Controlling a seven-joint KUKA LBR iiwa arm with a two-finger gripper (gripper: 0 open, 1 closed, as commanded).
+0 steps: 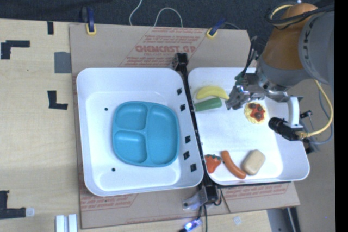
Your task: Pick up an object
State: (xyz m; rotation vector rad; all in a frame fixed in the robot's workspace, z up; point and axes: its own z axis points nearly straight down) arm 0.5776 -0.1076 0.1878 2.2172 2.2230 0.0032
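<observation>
I have the gripper point(237, 99) low over the right bin point(239, 133), near its far edge. I cannot tell its state from this slant.

Nearest candidates: green cucumber piece point(208, 105) and yellow banana point(211, 92), touching each other at the far-left corner of that bin, just beside the gripper. A small round pizza toy point(255, 112) lies near the right edge.

Along the near edge: strawberry-like red piece point(213, 162), orange sausage point(232, 165), tan bread roll point(253, 162), the last two touching.

Left bin point(92, 89) carries a blue divided plate point(145, 133), smooth moulded plastic.

My judgement: to grasp well, centre on one item, straddle its narrow axis, and avoid the bin wall. The rounded, glossy toys look prone to slipping.
</observation>
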